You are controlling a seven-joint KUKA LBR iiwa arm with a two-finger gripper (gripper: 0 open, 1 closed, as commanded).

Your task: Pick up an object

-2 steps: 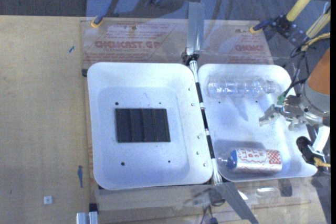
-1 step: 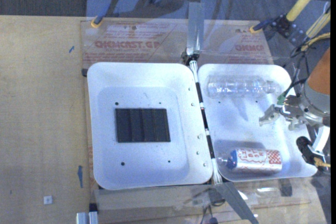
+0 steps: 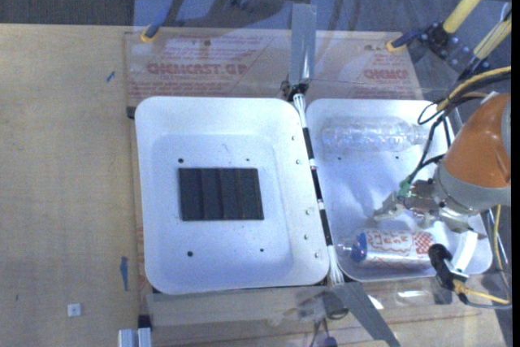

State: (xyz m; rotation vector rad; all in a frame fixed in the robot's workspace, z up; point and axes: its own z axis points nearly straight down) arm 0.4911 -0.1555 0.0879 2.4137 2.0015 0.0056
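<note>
On your left, the left bin (image 3: 162, 126) holds a dark ribbed pad (image 3: 221, 193). In the right bin (image 3: 357, 114), a clear bottle (image 3: 370, 134) lies along the far side and a red-printed tube (image 3: 392, 245) along the near edge. The gripper (image 3: 396, 206) hangs just above that tube; you can't tell its state.

light: bright, even overhead | shadows: soft — faint | glare: white bins (image 3: 154, 175) washed out | focus: slightly soft

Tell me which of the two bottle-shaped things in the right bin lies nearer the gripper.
The red-and-white tube, at the bin's near edge just below the gripper. The clear plastic bottle lies farther off, toward the far wall.
</note>
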